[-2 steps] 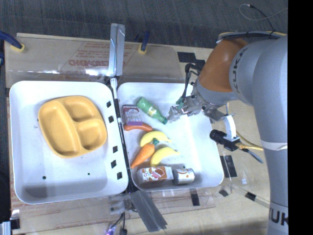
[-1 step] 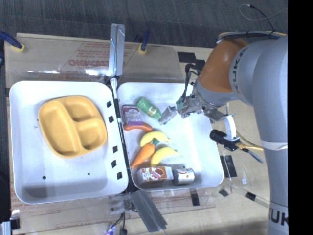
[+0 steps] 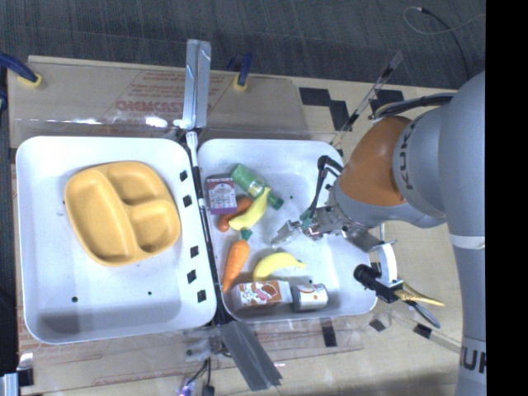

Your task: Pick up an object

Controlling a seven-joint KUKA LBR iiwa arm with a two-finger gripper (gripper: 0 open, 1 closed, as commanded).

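Note:
My gripper (image 3: 290,228) hangs low over the right bin (image 3: 280,157), near its middle, with its fingers spread and nothing between them. Just below it lies a small yellow banana (image 3: 276,263). To its left are a second banana (image 3: 252,211), a green bottle (image 3: 254,182), a maroon packet (image 3: 220,194) and an orange carrot (image 3: 235,262). A brown-labelled bottle (image 3: 261,294) and a small can (image 3: 310,296) lie along the bin's near wall.
The left bin (image 3: 49,304) holds a yellow divided tray (image 3: 122,211). A metal divider strip (image 3: 196,81) stands between the bins at the back. The arm's grey and orange body (image 3: 388,176) overhangs the right bin's right side.

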